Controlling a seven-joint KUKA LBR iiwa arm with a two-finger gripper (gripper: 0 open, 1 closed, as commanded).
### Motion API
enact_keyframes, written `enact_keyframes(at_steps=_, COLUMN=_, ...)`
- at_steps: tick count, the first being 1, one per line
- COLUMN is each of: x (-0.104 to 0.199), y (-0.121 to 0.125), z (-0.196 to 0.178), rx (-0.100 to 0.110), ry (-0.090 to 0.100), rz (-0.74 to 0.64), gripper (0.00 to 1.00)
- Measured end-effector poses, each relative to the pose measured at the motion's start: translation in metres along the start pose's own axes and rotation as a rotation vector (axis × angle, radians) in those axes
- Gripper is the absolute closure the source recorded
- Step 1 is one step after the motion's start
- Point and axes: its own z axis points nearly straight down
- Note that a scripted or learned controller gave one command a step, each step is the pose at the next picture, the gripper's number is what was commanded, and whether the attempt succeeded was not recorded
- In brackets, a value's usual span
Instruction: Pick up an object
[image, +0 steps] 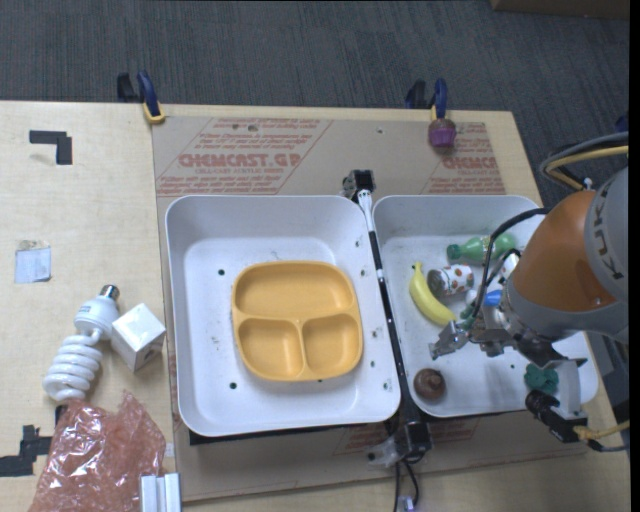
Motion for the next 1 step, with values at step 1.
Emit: enact_keyframes(at_steps=1, x=0.0062, y=-0.0009, z=0.0232, rx=0.002, ry=0.001, rz=-0.001, gripper=0.00)
